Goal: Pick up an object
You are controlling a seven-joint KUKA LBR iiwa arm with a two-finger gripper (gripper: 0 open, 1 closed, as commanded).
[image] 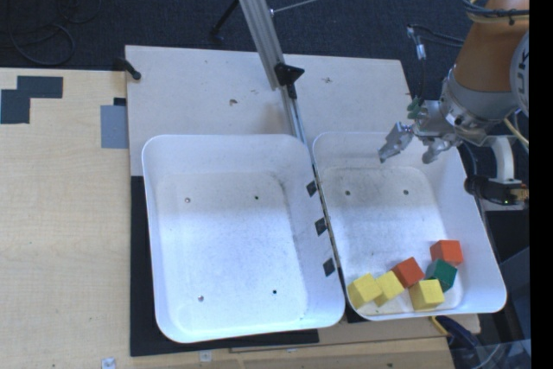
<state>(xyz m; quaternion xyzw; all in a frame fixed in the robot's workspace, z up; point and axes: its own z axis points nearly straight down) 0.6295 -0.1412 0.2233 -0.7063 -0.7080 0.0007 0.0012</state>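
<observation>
Several small blocks lie bunched in the near right corner of the right bin (pixel 484 251): two yellow blocks (pixel 373 288) on the left, another yellow one (pixel 426 295), an orange block (pixel 408 271), a second orange block (pixel 447 251) and a green block (pixel 444 273). My gripper (pixel 411 145) hangs over the far edge of that bin, well away from the blocks. Its two fingers stand apart, open, with nothing between them.
The left bin (pixel 164 186) sits beside the right one, with a divider carrying small black clips (pixel 318 225) between them. A slanted aluminium bar (pixel 259 22) rises behind the bins. The arm's orange band (pixel 492 39) is at the right.
</observation>
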